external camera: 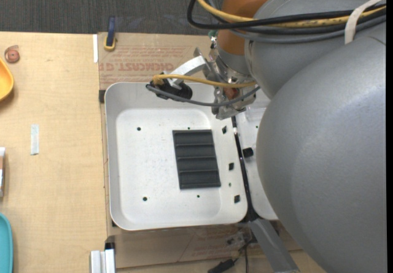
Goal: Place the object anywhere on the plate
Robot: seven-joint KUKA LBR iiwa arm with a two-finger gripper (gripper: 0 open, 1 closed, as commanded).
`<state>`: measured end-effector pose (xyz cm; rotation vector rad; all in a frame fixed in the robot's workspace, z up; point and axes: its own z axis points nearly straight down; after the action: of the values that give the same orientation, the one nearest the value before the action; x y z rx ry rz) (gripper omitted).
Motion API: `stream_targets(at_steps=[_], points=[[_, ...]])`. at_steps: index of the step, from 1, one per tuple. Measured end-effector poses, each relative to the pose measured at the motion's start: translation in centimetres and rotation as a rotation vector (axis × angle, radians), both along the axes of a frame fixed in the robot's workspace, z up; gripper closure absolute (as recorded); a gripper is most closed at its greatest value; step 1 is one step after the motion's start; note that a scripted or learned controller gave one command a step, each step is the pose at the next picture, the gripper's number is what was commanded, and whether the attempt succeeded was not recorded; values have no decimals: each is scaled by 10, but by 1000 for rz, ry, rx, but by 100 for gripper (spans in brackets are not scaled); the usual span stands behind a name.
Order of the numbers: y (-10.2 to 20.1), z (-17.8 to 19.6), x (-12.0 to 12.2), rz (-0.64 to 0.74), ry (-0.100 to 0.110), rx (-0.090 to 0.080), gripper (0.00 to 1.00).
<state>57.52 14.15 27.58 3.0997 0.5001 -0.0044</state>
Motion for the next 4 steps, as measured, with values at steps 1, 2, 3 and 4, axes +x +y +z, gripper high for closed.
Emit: stream_targets(at_steps=[1,2,3,4], points=[[69,-7,33,37,-2,0,100],[85,7,66,21,-2,1,100],[85,7,66,21,-2,0,0],[86,-11,5,108,1,-2,0]])
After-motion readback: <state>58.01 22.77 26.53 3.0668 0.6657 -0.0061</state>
